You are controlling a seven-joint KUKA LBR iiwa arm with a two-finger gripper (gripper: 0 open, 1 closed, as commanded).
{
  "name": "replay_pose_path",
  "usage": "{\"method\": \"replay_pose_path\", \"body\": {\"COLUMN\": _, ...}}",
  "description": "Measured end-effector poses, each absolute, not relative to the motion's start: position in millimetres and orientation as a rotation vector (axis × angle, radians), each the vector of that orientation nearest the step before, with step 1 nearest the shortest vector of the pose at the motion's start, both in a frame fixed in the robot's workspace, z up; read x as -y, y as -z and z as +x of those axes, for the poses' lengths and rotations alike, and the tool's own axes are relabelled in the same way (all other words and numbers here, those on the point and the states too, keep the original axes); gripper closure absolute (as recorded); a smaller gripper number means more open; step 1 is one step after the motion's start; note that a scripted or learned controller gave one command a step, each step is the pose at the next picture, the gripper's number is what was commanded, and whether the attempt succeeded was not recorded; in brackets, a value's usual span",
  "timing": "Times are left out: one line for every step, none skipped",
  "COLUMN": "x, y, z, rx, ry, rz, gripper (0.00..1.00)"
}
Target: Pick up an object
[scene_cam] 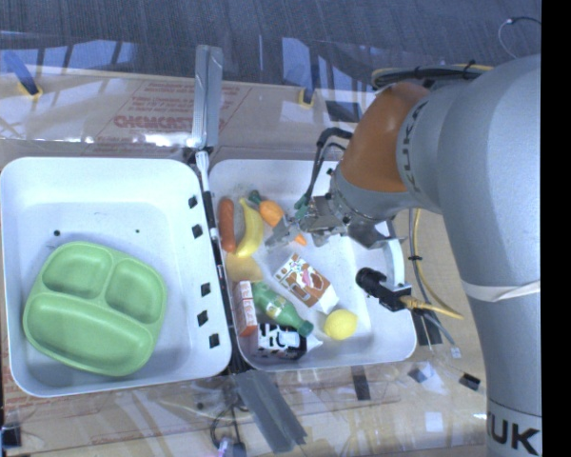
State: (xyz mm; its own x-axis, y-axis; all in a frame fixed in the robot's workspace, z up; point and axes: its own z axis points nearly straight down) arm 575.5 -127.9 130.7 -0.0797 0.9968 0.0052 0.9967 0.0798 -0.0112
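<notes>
The grey arm with its orange band was reached in from the right and bent down over the right shallow white bin. The pincer was lowered among the toys, just beside a yellow plastic banana and a small orange carrot; whether it was clenched or released could not be told. A green divided plate was seen in the left white bin.
</notes>
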Motion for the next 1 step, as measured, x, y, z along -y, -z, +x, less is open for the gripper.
{"method": "replay_pose_path", "body": {"x": 154.9, "y": -92.3, "z": 554.4, "rx": 2.25, "ry": -0.001, "rz": -2.19, "gripper": 0.0}}
